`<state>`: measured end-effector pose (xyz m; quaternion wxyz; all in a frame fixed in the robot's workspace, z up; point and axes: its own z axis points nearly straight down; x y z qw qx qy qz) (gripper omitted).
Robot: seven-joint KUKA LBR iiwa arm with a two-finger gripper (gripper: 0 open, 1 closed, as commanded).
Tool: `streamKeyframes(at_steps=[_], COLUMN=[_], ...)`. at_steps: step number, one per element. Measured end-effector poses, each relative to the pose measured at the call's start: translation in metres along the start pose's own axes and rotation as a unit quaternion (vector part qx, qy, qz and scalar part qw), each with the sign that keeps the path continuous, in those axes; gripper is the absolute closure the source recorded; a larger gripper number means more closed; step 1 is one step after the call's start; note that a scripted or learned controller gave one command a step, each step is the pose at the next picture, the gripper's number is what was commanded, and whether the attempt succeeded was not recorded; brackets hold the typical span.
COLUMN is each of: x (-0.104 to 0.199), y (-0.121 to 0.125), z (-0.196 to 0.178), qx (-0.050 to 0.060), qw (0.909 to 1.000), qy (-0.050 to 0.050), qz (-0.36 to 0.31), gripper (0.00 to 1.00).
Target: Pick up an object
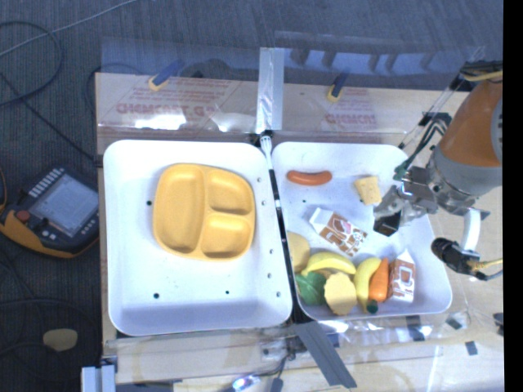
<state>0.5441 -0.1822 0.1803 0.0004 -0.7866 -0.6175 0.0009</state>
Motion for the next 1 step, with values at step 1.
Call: streamKeyframes(at_steps=[1], x=[0.064], y=[-0.0003], z=[-0.0615], qx=[0.0], qw=[0.9998], qy=[0.0], qz=[0.018], gripper=[1.0])
